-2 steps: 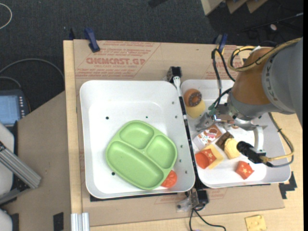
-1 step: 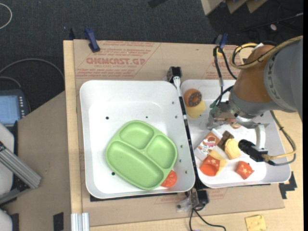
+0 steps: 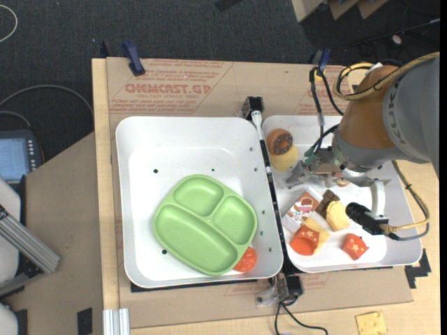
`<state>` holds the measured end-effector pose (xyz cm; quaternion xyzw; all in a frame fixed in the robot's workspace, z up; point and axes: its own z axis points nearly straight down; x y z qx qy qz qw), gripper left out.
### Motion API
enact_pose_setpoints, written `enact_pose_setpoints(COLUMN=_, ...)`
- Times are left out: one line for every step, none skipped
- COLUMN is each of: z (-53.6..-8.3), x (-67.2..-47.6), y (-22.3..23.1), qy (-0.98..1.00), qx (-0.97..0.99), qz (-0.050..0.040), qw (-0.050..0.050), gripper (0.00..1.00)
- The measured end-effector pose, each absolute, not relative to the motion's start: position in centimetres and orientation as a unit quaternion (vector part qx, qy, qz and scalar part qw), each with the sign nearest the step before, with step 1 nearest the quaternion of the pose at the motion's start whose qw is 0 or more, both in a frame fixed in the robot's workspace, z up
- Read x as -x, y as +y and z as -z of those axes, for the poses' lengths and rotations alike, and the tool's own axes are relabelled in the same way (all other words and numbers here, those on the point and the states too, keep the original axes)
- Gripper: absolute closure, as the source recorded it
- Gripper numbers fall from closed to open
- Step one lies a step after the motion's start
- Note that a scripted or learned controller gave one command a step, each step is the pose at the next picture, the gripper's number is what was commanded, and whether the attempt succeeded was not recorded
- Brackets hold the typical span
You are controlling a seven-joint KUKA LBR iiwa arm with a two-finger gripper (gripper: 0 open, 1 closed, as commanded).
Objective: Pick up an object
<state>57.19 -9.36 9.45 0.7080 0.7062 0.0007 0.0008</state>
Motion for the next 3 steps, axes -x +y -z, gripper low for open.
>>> enact_pose_setpoints(z=-8.6, x=-54.4, y=-9.6, qy=0.707, qx=-0.707, qz=-0.0014, qw=0.002, gripper=0.0)
enact_pose_setpoints(z=-9.6, x=-54.5, y=-9.6, qy=0.707, qx=-0.708, qz=-0.0023, qw=0.003, gripper=1.0)
enact_pose_setpoints(z=-9.6, x=-54.5, y=-9.6, qy=0.707, qx=-0.708, qz=-0.002, qw=0.002, gripper=0.0)
